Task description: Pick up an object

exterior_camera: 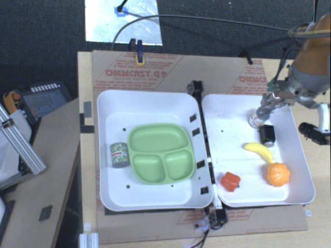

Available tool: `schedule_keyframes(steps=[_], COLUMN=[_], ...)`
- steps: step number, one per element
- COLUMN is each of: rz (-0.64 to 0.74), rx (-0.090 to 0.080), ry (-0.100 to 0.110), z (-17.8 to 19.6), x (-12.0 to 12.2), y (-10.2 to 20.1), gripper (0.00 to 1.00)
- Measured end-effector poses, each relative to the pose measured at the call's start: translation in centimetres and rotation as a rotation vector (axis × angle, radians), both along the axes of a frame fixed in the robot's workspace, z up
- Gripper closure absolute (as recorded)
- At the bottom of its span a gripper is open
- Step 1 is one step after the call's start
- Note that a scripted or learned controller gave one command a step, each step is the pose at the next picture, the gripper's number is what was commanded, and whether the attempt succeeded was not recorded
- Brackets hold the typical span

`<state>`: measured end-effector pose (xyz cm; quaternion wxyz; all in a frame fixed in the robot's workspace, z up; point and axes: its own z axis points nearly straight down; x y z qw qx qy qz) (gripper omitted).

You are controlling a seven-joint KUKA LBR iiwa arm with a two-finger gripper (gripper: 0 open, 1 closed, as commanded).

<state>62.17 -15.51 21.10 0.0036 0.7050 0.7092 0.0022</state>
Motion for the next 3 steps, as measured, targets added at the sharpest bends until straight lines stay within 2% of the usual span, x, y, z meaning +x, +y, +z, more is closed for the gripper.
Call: schedule_keyframes(steps=[1, 2, 3], rz=[0.000, 0.004, 0.004], rx=[0.000, 0.003, 0.004], ry=[0.002, 0.005, 0.007], z=[4.2, 4.8, 3.7], x=[0.2, 0.0, 0.3], y=[0.0, 5.4, 11.7], gripper=[1.00, 1.00, 1.00])
